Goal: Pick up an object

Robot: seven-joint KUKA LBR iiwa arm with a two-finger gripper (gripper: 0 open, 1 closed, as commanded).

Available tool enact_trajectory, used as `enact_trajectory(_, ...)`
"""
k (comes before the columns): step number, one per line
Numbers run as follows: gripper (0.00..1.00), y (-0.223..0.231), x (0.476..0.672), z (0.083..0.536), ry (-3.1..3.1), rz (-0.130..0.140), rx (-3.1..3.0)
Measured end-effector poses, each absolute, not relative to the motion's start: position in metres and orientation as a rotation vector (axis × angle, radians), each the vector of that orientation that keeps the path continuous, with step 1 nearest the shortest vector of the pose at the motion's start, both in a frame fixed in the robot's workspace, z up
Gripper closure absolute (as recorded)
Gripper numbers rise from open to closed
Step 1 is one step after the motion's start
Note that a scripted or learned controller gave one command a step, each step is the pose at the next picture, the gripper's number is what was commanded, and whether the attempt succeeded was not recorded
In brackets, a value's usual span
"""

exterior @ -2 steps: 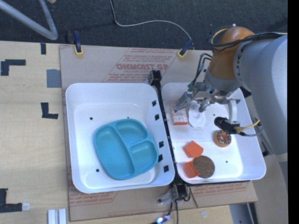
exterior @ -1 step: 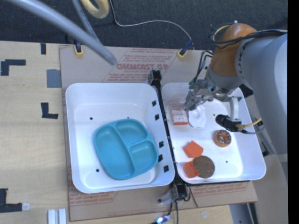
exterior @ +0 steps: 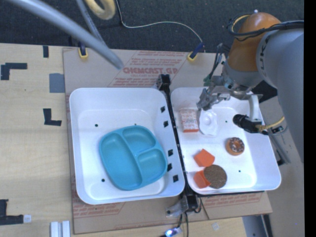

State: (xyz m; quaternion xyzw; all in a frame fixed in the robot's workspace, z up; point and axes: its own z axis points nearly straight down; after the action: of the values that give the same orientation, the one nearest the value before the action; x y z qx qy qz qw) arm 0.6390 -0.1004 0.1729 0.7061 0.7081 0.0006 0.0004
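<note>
Whether the grey two-finger gripper (exterior: 211,101) is gripping anything cannot be told from here; it is hanging over the far part of the right shallow white bin (exterior: 266,180), just above a small clear plastic item (exterior: 208,122). A pale packet with red print (exterior: 188,119) is lying just left of that item. Nearer are sitting a glazed brown doughnut (exterior: 235,145), two orange blocks (exterior: 203,158) and a round dark brown patty (exterior: 215,176), while a blue divided plastic plate (exterior: 133,156) is resting in the left white bin (exterior: 81,132).

A divided plate (exterior: 133,156) lies in the left bin (exterior: 81,132) (alone); right bin (exterior: 266,179) holds the other items.
</note>
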Motion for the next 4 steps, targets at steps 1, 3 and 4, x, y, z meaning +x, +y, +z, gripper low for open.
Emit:
enact_trajectory(1,1.00,-0.109,0.637,0.224,2.221,0.002,2.218)
enact_trajectory(3,1.00,-0.057,0.619,0.280,2.231,-0.002,2.218)
enact_trajectory(4,1.00,0.005,0.607,0.267,2.233,-0.004,2.217)
